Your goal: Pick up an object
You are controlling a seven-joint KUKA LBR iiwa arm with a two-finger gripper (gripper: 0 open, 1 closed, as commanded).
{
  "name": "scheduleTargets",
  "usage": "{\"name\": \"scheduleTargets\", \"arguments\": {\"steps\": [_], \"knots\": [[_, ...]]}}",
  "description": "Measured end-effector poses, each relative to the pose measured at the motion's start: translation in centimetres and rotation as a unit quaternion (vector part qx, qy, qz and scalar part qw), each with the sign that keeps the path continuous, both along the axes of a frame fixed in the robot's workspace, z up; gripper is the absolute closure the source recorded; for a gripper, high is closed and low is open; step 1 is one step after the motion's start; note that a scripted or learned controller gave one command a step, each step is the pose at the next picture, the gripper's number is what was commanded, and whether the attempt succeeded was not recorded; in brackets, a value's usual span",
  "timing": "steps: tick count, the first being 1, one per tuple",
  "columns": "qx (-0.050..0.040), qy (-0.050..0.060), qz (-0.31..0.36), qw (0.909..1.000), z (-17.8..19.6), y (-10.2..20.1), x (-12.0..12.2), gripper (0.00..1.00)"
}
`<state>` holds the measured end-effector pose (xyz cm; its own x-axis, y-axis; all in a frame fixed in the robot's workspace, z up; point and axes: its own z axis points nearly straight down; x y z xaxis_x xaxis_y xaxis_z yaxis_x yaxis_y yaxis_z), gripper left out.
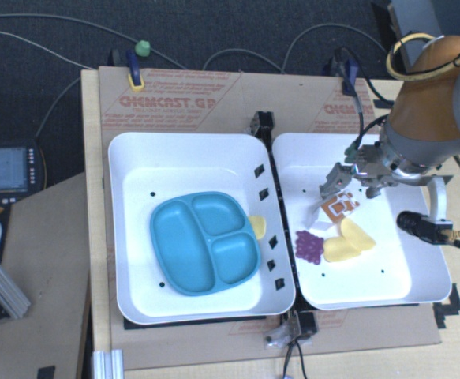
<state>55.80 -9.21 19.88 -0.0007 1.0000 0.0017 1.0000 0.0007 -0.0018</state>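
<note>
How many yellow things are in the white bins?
3. One small yellow piece sits in the left bin beside the blue tray. Two yellow pieces touch in the right bin, by the purple grapes. More may hide under the arm.

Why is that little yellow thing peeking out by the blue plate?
A small yellow piece sits in the left bin, wedged at the right edge of the blue divided plate, away from the other toy food, the purple grapes and yellow pieces, in the right bin.
</note>
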Motion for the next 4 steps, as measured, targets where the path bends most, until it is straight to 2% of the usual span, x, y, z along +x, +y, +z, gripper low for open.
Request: {"name": "scheduleTargets", "arguments": {"steps": [1,2,3,4], "knots": [[0.0000,0.002,0.000,1.0000,-4.8,0.0,0.9,0.00],[-0.0016,-0.002,-0.001,1.0000,-8.8,-0.3,0.6,0.00],[-0.0033,-0.010,-0.001,0.9999,-9.2,-0.5,1.0,0.00],[0.0001,-0.013,0.001,0.9999,-8.0,0.0,1.4,1.00]]}}
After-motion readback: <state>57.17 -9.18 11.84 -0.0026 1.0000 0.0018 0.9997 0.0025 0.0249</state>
